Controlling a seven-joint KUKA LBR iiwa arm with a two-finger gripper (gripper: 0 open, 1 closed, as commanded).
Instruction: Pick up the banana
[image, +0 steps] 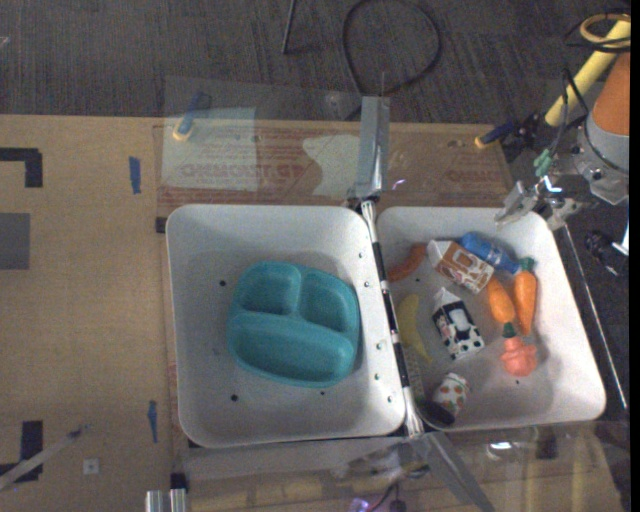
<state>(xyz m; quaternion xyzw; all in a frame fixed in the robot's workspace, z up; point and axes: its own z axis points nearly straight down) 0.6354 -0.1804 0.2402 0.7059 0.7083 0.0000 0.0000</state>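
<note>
The banana (411, 326) is small, pale yellow and gently curved. It lies flat on the floor of the right bin (575, 335), close against that bin's left wall, running roughly lengthwise along it. A black-and-white milk carton (457, 330) stands just beside it on its right, and an orange piece (407, 263) lies near its upper end.

Arm (608, 110): cut off by the right edge; only wrist and orange band in frame.
Gripper (520, 203): small and blurred over the right bin's (580, 330) far corner.
Banana (412, 326): blurred, near end partly behind the carton (457, 331).
Cup (449, 396): print illegible.
Cable (392, 40): loop clipped at the top edge.
</note>
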